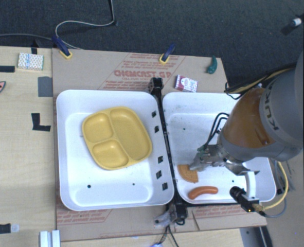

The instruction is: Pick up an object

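Within the right bin [178, 107], near its front-left corner: a tan, toast-like food piece [188, 174], flat, rounded, browner along one edge. Just right of and in front of it, apart from it: a sausage-shaped orange-red piece [202, 192], lying lengthwise close to the bin's front wall. Tool [198, 160] directly above the tan piece's upper edge, at the end of the grey arm [265, 122] with its orange band; degree of opening impossible to tell, nothing visibly held. Open white floor across the rear and left of this bin; front-right part covered by the arm. Left bin [69, 153]: yellow three-compartment plate [116, 137] toward the rear, tilted diagonally, with bare floor in front of it. Beneath both bins: brown cardboard sheet [141, 71] printed in red, "CHEMCAST GP" legible, on the pale wooden surface [18, 138]. Behind the right bin: a small red-and-white packet [185, 83], print unreadable.
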